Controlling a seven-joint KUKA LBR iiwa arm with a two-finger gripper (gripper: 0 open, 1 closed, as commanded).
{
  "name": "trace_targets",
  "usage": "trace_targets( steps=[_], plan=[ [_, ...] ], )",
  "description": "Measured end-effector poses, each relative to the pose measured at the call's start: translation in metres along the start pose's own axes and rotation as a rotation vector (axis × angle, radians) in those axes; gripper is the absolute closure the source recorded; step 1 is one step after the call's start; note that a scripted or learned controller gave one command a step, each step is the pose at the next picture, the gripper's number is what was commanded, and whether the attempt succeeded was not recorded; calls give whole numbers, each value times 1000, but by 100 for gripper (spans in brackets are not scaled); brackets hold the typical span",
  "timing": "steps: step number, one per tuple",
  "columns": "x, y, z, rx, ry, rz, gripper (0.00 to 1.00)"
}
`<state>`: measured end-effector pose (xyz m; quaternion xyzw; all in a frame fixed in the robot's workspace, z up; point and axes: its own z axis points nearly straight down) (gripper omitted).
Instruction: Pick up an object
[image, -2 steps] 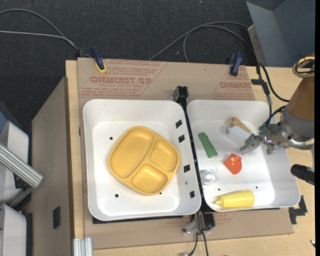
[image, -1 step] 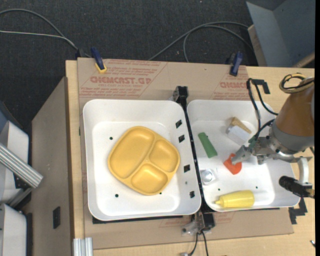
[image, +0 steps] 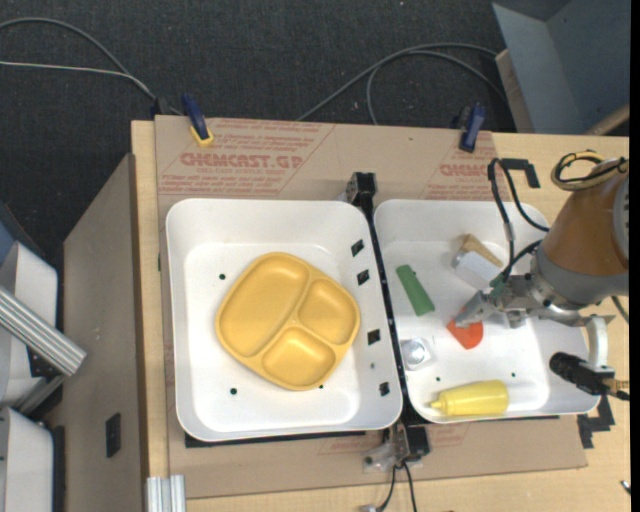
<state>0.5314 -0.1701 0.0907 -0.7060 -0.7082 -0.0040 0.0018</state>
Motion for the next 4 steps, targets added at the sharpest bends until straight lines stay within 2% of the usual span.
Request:
trace_targets(
  steps=[1,2,3,4],
  plan=[
    [0,4,-14,-14,-3,0,100],
    [3,10,-76,-2,-10,0,100],
    [3,12,-128,0,-9,1,100],
    [52,35,-122,3,-7,-4,100]
  ],
)
